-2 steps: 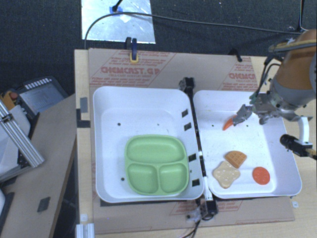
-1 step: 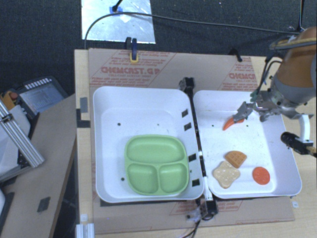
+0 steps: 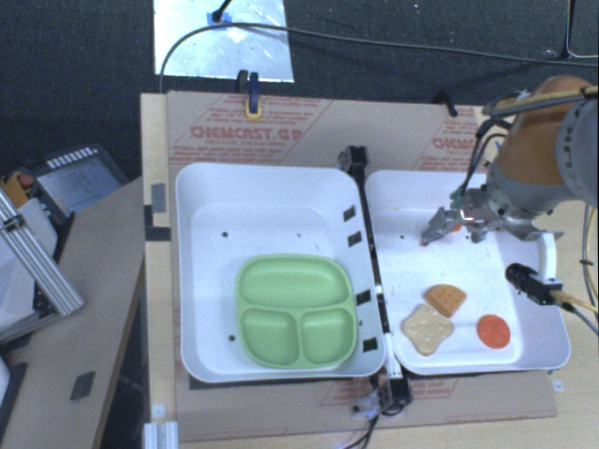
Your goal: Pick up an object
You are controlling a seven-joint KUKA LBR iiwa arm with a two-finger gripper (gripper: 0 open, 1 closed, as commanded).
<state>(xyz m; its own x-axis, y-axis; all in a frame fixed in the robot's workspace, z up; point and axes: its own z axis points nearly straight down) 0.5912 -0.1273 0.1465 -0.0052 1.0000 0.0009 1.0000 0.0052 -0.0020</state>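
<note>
A: The tool (image 3: 438, 229), a grey two-finger fitting on the grey arm with its orange band (image 3: 543, 129), hung over the upper part of the right-hand shallow white plastic bin (image 3: 393, 195), reaching in from the right. Nothing sat between its tips. Whether they stood apart or together could not be told from the slant of the camera.

B: And the pieces on offer?

A: Three lay along the near side of that bin, well apart from the tool: a small orange-brown waffle-patterned toy square (image 3: 445, 299), a pale beige toast-shaped toy slice (image 3: 427, 329) touching or just beside it, and a flat red round toy disc (image 3: 493, 331) further right. The left-hand shallow white plastic bin (image 3: 201, 204) on the desk held a light green plastic plate with three compartments (image 3: 297, 309).

B: What might have spoiled the pick?

A: By my reading, the closeness of the waffle piece and the toast slice was the chief risk. A descent between them could have nudged one aside or pinched both. All three looked flat and low, so fingertips might have slid over the top. The red disc lay near the bin's wall, where a finger could have struck the rim.
</note>
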